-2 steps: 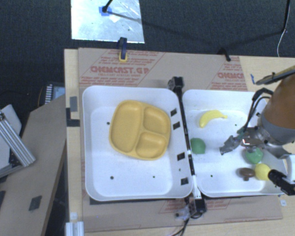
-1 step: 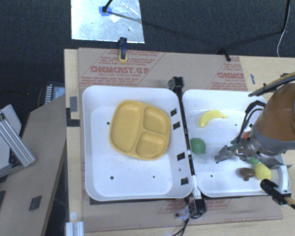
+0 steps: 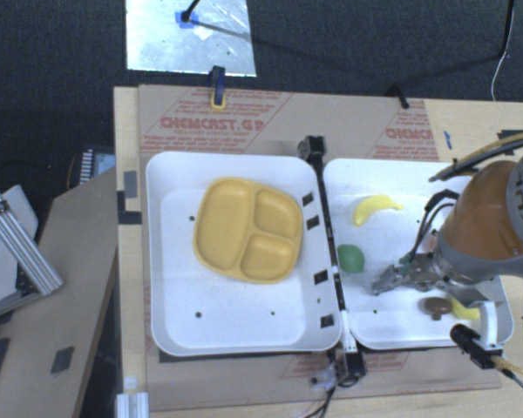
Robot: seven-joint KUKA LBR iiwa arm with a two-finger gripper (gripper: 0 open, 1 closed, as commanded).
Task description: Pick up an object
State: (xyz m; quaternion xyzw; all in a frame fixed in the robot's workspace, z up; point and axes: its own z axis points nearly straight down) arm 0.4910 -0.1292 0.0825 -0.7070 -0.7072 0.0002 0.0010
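Dark carpet surrounds a bench topped with printed cardboard (image 3: 244, 120), on which two shallow white bins sit side by side. Taking the green ball (image 3: 350, 258) in the right bin (image 3: 418, 177) as the landmark: the ball lies near that bin's left wall, just right of the black divider strip between the bins. Up and to the right of the ball rests a yellow banana-shaped piece (image 3: 375, 207), well apart from it. Left of the ball, across the divider, the left bin (image 3: 170, 320) holds a yellow three-compartment tray (image 3: 247, 228), tilted slightly.

To the right of the ball and a little lower is the gripper (image 3: 385, 283), its metal tips close to the bin floor, near the ball but not touching it. Nothing shows between the tips, yet they are small and blurred, so whether they are parted or closed I cannot tell. Behind it the arm's orange band and grey wrist cover much of the bin's right side. Below and right of the ball, under the wrist, a small brown object (image 3: 435, 306) and a yellow one (image 3: 465, 309) peek out, both partly hidden and hard to identify.
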